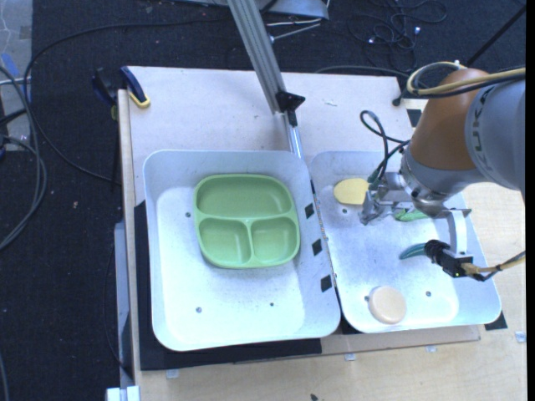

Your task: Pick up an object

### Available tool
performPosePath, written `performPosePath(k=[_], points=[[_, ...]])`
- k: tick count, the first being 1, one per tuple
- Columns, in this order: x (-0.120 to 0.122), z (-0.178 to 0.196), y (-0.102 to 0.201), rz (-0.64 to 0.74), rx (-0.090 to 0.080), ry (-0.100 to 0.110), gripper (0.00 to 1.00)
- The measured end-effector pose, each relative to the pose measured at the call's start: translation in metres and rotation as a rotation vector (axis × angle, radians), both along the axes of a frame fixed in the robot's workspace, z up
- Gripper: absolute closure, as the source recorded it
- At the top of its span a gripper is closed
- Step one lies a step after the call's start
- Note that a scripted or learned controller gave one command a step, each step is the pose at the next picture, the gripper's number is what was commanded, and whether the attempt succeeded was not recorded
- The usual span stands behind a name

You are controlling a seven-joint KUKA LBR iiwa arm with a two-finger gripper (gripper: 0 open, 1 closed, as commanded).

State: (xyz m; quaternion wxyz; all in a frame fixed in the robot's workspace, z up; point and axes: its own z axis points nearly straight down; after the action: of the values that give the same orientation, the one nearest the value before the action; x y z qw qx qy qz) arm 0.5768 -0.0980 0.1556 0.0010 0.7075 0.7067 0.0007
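The end effector [374, 209] sits low in the right bin [351, 257], right of centre in the frame, beside a pale yellow, rounded object [351, 192] that lies near the bin's upper left corner. Whether it is released or clenched cannot be told from this slanted view, and nothing is visibly gripped. The likeliest failure, as I judge it, is a miss on the yellow object: it looks smooth and domed, so a closing grip slightly off its middle could squirt it sideways against the bin wall. A green item [411, 215], partly hidden under the wrist, lies just right of the tool and could be nudged or caught instead. A teal, curved piece [415, 251] lies a little lower right, close to the black cable connector, so the trailing cable might drag it. A cream, round disc-like object [387, 304] rests near the bin's lower edge, well apart from the tool. In the left bin [167, 307], at the frame's centre left, a light green divided plate [247, 220] with three compartments lies flat on its own, broad and shallow, probably awkward for two fingers.
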Motion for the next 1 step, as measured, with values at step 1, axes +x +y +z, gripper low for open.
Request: performPosePath(k=[1], points=[[-0.004, 0.0527, -0.0094, -0.001, 0.0, -0.001, 1.0]])
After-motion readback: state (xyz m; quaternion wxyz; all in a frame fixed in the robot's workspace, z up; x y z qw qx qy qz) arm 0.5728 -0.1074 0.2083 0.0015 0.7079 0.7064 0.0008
